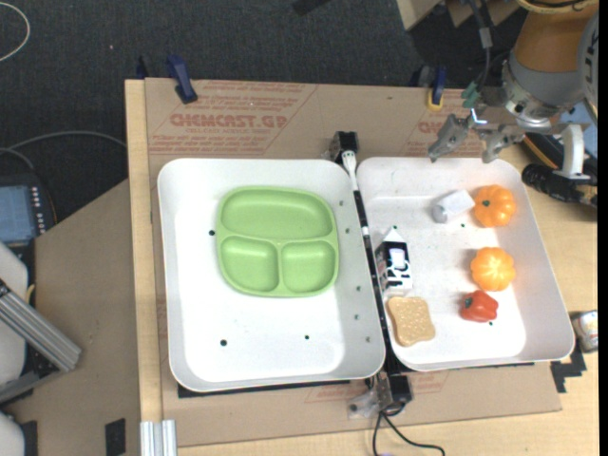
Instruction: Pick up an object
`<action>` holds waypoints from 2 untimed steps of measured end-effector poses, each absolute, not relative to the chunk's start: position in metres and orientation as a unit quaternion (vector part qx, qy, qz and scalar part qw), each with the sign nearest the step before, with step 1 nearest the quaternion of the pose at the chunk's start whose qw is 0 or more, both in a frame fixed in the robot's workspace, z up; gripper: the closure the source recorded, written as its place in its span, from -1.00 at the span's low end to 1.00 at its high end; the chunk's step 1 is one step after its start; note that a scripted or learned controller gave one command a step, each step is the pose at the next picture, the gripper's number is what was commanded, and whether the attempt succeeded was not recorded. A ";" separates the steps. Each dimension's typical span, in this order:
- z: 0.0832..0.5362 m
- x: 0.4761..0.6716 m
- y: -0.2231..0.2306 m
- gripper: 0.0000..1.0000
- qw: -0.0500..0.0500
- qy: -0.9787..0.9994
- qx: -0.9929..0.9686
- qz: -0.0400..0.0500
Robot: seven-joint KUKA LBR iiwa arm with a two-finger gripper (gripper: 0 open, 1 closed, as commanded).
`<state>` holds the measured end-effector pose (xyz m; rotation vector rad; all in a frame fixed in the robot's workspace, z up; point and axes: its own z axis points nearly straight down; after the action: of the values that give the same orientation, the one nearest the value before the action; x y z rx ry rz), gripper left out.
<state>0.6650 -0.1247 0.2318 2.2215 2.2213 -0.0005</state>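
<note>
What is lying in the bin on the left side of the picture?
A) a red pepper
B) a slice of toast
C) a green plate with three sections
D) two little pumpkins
C: the green plate with three sections lies in the left bin; the toast, pumpkins and pepper lie in the right bin.

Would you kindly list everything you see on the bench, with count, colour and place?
bins: 2, white, side by side on the board
divided plate: 1, light green, middle of the left bin
small pumpkins: 2, orange, right side of the right bin, one nearer the back, one mid
pepper: 1, red, right bin, in front of the pumpkins
toast slice: 1, tan, front left of the right bin
grey block: 1, left of the back pumpkin
black-and-white item: 1, left edge of the right bin
gripper: 1, grey, fingers apart, above the right bin's back rim
</note>
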 end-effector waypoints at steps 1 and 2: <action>0.548 0.573 -0.123 -1.00 0.010 0.707 0.707 0.006; 0.471 0.506 -0.026 -1.00 -0.004 0.710 0.704 -0.002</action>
<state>0.5064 -0.0263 0.4709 2.2170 2.2376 -0.0060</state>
